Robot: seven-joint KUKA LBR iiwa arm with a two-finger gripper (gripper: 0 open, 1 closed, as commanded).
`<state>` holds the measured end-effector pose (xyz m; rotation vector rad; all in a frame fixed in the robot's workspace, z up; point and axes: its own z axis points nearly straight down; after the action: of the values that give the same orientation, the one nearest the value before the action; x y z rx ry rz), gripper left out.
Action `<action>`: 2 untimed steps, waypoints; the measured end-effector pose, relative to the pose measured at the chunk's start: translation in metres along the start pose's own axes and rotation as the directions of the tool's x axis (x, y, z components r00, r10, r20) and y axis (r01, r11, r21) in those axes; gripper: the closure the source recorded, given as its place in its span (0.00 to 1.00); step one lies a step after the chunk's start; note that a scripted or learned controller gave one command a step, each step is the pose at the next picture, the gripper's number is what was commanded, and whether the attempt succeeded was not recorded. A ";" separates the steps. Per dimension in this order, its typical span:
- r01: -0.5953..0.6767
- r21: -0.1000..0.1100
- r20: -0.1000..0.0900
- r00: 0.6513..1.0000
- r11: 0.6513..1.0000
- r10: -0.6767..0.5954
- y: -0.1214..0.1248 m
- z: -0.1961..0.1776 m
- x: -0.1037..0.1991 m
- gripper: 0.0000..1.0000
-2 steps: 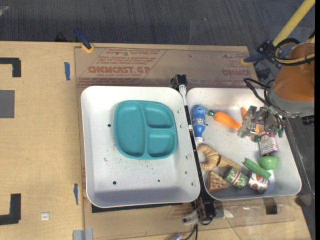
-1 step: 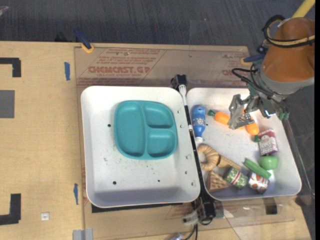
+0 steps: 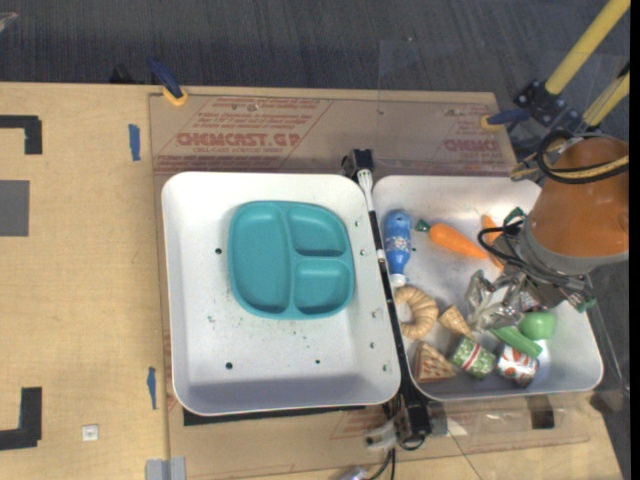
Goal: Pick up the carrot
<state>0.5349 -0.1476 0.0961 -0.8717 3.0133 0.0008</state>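
While the carrot [image 3: 460, 241] lies in the right bin [image 3: 585, 373], the gripper [image 3: 497, 303] hovers nearby, its state unclear.

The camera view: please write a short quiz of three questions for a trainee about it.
1. True or false: the carrot lies in the left bin.
2. What rests in the left bin? A) a teal divided plate B) a can C) a bottle
3. Which lies nearer the divider between the bins, the carrot or the blue bottle?

Key: 1 false, it lies in the right bin; 2 A; 3 the blue bottle.
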 end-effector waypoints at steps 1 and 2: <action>0.001 0.001 0.001 1.000 1.000 -0.001 0.000 0.000 -0.001 0.00; -0.110 0.005 0.009 0.994 0.994 0.110 -0.054 0.007 -0.049 0.00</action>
<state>0.6053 -0.1666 0.0892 -0.7028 3.0471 -0.0035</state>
